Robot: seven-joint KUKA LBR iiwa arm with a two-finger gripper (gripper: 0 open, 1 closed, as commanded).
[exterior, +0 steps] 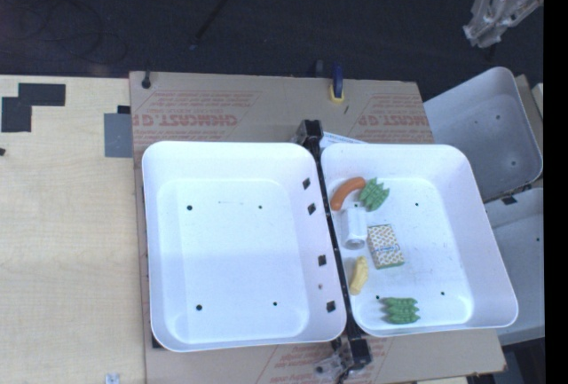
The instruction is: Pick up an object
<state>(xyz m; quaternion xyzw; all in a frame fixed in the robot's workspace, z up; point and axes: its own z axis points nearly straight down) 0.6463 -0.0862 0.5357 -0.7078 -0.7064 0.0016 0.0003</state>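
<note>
The right bin point(461, 196) holds several small objects. An orange sausage-shaped piece point(348, 190) lies at its back left, touching a green leafy piece point(374, 193). Below them lie a white cylinder point(356, 227) and a small patterned box point(385, 246). A yellow banana-like piece point(358, 275) rests by the left wall, and a green pod piece point(400, 310) lies near the front wall. My gripper point(499, 11) hangs far off at the top right, above the dark floor and well away from both bins, with nothing seen in it.
The left bin point(229, 245) adjoins the right one along a black divider with clips point(321, 231). Both stand on a cardboard sheet point(231, 107). A grey metal plate point(484, 129) sits to the right of the bins.
</note>
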